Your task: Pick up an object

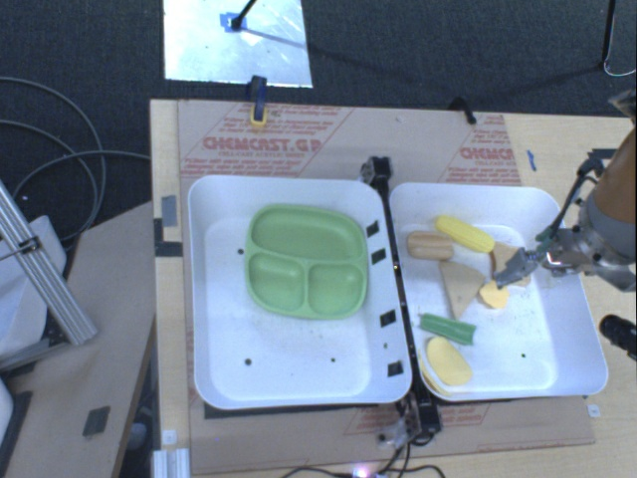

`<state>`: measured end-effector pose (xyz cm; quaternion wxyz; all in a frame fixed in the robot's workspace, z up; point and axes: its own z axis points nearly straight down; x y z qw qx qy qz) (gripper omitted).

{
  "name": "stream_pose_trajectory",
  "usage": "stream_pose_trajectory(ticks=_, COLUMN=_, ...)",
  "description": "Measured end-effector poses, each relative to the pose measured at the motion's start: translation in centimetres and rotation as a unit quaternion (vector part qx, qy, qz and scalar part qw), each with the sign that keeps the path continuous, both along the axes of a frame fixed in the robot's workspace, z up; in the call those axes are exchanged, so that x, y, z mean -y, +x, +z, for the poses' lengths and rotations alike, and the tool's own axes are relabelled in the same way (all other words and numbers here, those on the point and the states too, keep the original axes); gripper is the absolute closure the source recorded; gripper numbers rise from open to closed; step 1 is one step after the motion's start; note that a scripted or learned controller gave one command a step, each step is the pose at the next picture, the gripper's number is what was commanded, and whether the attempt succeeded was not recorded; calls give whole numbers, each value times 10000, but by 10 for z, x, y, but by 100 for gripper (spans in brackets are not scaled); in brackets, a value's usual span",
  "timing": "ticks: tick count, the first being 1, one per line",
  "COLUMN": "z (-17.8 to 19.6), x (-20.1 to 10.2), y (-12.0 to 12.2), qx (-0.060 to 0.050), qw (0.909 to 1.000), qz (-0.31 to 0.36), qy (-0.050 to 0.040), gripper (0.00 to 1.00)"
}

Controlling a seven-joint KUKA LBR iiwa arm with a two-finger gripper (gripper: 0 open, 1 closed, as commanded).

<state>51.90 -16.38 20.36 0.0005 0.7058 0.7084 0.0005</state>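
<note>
Smooth plastic on matt board

Both white bins (299,386) look like smooth plastic with a soft shine; the green divided plate (304,260) is smooth, matt plastic. The tabletop (328,142) is covered with brown board, matt, with red print. At the upper left of the frame lies a shiny metal-looking sheet (236,28). The yellow toy food (464,233) looks like glossy plastic.

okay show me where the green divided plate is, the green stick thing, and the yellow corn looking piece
green divided plate (304,259): camera view, on its large upper compartment, left bin.
green stick (447,329): camera view, on its middle, right bin.
yellow corn-like piece (465,234): camera view, on the middle of its length, right bin.
</note>
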Motion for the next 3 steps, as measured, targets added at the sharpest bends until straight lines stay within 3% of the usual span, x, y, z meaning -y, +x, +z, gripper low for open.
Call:
stream_pose_trajectory(ticks=1, z=-108, x=-48, y=-14, qx=24, qw=10000, qz=-2, qy=-1, gripper=0)
stream_pose_trajectory(ticks=2, z=-114, x=-76, y=-3, qx=21, qw=10000, qz=13, qy=-3, gripper=0)
stream_pose_trajectory(ticks=3, z=-119, x=-81, y=40, qx=23, qw=10000, qz=13, qy=-4, gripper=0)
